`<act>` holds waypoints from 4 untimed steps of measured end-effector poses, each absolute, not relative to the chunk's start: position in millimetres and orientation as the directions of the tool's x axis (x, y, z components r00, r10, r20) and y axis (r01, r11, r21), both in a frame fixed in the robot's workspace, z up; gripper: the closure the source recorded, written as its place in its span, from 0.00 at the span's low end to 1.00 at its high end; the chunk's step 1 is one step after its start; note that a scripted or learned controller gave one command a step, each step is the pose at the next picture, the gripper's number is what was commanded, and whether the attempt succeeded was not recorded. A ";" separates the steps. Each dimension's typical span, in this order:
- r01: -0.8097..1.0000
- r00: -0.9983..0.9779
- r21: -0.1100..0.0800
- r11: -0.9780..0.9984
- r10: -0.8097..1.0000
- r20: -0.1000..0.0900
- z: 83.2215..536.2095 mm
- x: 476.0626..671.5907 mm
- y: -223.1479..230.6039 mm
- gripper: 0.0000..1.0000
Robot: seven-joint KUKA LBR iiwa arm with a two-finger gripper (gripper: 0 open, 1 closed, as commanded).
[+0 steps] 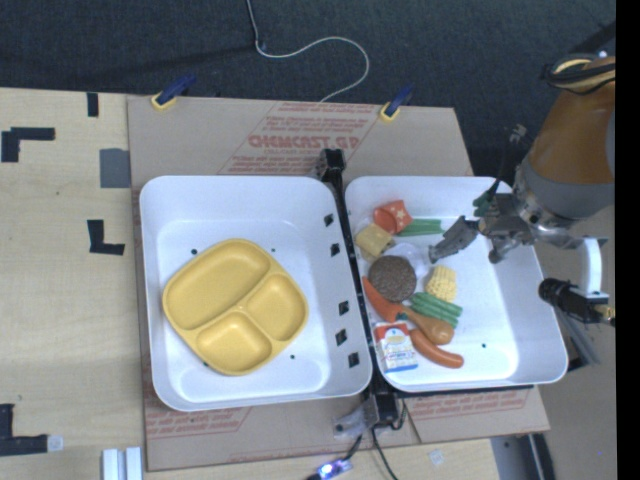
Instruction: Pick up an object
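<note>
Claw [470, 240] seen over right bin [520, 358], fingers spread apart, nothing held between them. Toy food heaped in left part of that bin: red piece [392, 214], green bean [424, 227], brown patty [392, 277], corn cob [441, 283], sausage [436, 349]. Yellow divided tray [234, 306] lying in left bin [170, 208]
</note>
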State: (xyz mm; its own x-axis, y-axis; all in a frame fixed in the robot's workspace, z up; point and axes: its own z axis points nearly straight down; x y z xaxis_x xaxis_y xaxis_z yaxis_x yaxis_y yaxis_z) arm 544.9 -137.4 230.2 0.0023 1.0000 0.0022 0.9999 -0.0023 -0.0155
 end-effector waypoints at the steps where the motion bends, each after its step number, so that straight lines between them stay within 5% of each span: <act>1: 1.000 -0.001 -0.002 0.001 1.000 0.000 237.7 547.4 -137.0 0.00; 3: 1.000 -0.002 -0.007 0.002 1.000 0.001 132.0 551.9 -125.5 0.00; 4: 1.000 0.001 0.008 -0.001 1.000 -0.007 89.1 554.4 -128.3 0.00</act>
